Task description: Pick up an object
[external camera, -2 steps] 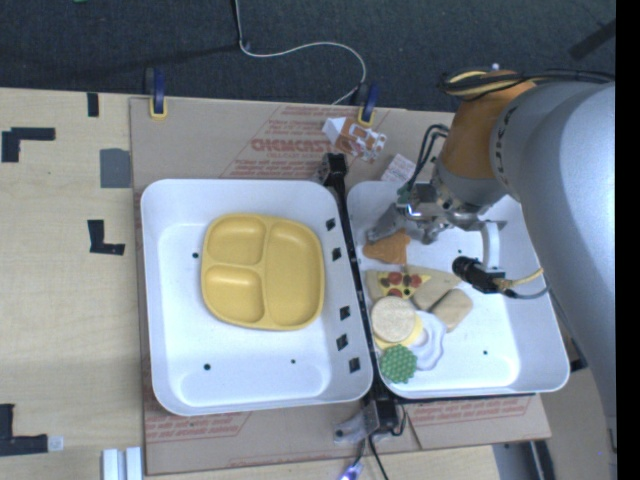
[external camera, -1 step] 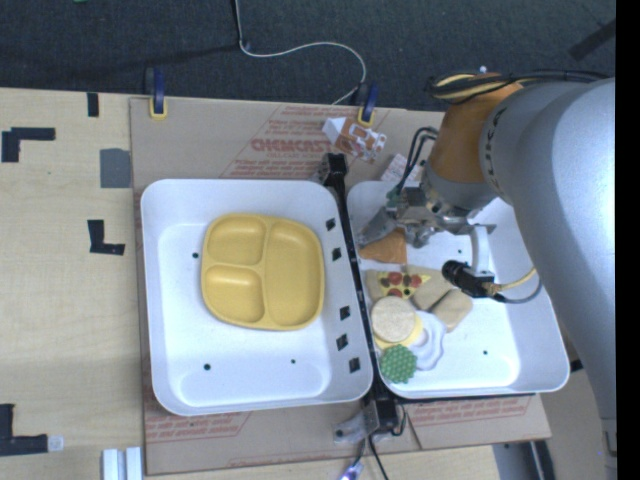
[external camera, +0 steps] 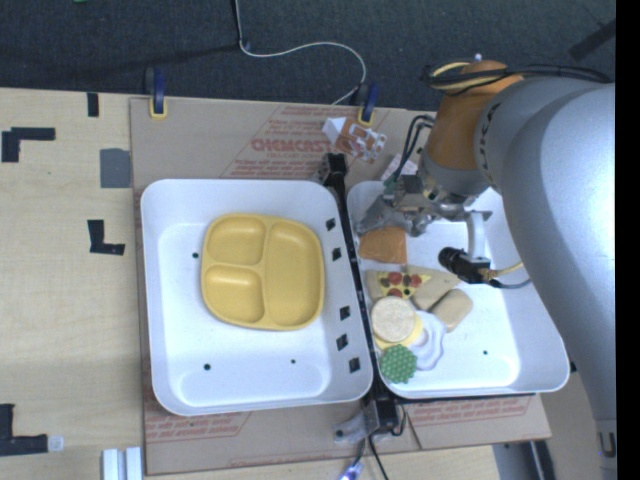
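Note:
My gripper (external camera: 397, 211) hangs low over the far left part of the right bin (external camera: 500, 368), under the orange wrist band (external camera: 455, 133). Just in front of it lies a brown bread-like piece (external camera: 383, 245), close to or touching it; I cannot tell which. Further toward the front lie a pizza slice (external camera: 402, 284), a round cracker (external camera: 393, 318), a tan roll (external camera: 452, 309), a white piece (external camera: 431, 344) and a green round piece (external camera: 398, 363).
The left bin (external camera: 170, 268) holds a yellow divided plate (external camera: 264, 270). A black divider (external camera: 345, 268) runs between the bins. The grey arm (external camera: 560, 198) covers the right bin's far right side. A small printed pack (external camera: 356, 138) lies behind the bins on the cardboard.

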Controlling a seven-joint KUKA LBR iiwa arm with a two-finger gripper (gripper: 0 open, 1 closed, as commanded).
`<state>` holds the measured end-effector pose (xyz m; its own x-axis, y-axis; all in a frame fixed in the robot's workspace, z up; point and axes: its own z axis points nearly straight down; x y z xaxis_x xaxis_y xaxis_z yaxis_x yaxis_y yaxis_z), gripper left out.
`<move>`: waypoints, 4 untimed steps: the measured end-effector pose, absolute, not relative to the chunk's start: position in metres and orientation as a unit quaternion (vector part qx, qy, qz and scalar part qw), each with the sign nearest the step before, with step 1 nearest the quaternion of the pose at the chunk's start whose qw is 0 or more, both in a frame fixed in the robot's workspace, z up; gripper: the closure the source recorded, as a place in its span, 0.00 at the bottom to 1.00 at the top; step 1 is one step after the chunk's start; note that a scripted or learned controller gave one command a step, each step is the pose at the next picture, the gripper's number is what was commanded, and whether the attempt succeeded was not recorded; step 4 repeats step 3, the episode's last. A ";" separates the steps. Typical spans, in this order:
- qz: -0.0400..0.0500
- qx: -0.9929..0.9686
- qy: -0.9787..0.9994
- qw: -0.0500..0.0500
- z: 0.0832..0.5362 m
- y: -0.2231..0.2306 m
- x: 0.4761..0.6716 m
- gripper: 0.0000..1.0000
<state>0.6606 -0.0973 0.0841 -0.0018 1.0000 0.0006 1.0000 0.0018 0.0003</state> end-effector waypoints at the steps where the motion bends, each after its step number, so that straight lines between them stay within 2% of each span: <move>1: 0.001 -0.707 -0.707 0.001 0.084 -0.094 0.635 0.00; 2: 0.003 -0.706 -0.708 0.002 0.084 -0.099 0.668 0.00; 3: 0.001 -0.707 -0.707 0.001 0.084 -0.094 0.640 0.00; 4: 0.001 -0.707 -0.707 0.001 0.084 -0.094 0.640 0.00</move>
